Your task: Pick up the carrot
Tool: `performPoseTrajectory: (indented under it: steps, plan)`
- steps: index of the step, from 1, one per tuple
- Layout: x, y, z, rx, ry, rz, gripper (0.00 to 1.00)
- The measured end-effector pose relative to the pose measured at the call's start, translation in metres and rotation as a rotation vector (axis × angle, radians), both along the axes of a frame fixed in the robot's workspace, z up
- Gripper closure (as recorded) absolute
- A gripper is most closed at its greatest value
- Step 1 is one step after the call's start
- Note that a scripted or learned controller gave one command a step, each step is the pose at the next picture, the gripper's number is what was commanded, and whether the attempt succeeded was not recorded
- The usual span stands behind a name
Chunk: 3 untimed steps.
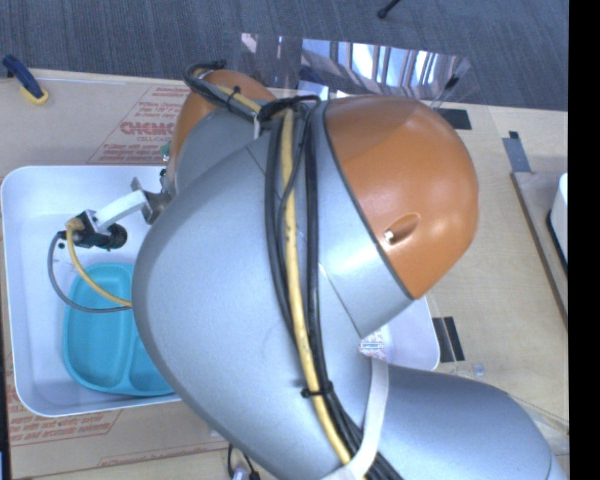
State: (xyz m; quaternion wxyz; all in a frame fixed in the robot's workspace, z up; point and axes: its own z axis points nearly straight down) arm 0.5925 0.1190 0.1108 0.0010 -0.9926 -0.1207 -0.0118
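My grey arm with its orange band (400, 198) leans over the bench and covers most of both bins. Its wrist end reaches over the upper part of the left bin (15, 268), where a small part of the gripper (152, 200) peeks out from under the arm. A light blue dish (100, 338) with two hollows lies in the near half of the left bin, below and left of the gripper. The arm hides whatever lies beneath it.
A corner of the right bin (422, 336) shows beside the arm. Printed cardboard (130, 128) lies under the bins. A blue clamp (25, 80) sits at the bench's far left corner.
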Motion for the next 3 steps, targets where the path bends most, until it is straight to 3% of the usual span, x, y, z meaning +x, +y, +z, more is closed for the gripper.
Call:
performPoseTrajectory:
  steps: [1,3]
  plan:
    - [0.0084,0.0478,-0.0215,-0.009,0.024,0.437,1.00]
    - [0.0088,0.0514,-0.0121,-0.014,0.031,0.457,1.00]
